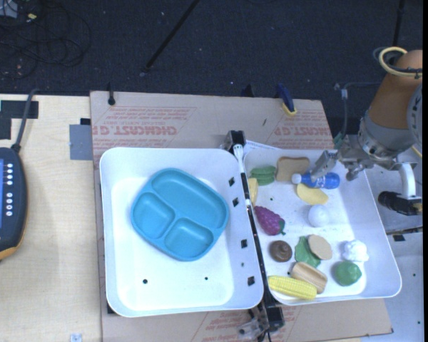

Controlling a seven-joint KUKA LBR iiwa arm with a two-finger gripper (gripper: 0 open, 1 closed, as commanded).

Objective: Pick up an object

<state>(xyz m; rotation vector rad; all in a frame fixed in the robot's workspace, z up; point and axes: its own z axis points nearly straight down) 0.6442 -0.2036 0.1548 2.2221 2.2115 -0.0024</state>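
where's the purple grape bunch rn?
In the camera view, the purple plastic grape bunch lies in the right white bin, near its left wall, below the green pepper and above the brown round cookie.

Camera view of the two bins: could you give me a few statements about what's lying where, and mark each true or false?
1. The blue plate lies in the left bin. True.
2. The corn cob lies in the left bin. False: it lies in the right bin, near its front edge.
3. The end effector hovers over the right bin's far end. True.
4. The purple grapes sit on the blue plate. False: they lie in the right bin.
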